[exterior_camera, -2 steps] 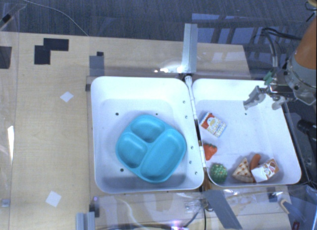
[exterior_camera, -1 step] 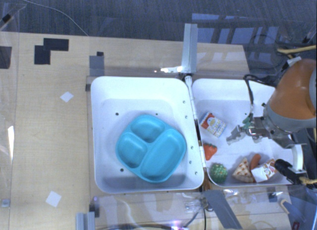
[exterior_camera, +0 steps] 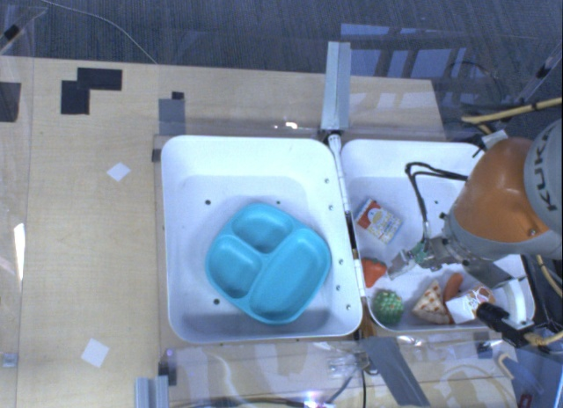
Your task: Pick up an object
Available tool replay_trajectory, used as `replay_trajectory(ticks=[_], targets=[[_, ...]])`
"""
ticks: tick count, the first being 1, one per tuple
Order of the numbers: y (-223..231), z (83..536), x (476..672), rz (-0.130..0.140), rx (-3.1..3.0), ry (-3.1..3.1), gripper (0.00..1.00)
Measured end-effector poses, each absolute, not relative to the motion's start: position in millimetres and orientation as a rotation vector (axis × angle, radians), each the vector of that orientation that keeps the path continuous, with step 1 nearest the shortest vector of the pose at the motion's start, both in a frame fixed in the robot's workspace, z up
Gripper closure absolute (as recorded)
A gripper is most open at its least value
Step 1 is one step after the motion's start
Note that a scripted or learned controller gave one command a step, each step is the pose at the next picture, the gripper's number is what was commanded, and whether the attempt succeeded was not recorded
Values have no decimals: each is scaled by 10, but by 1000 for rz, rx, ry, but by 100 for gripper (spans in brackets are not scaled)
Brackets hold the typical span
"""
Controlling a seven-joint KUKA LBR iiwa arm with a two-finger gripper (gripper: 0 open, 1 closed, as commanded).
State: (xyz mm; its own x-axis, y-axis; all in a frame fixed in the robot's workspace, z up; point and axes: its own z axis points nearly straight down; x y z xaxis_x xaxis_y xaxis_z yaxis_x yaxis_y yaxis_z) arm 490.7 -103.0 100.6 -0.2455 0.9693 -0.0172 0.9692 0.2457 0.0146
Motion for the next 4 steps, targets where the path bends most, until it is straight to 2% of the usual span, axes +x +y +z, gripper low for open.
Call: replay_trajectory(ticks=[1,2,3,4], targets=[[-924,954,5741,5,1747,2605,0],[-943,882,6199,8,1796,2566,0],[-941,1011,6223,14,1789,2563,100],[-250,1867,6701,6,2050,2374,100]])
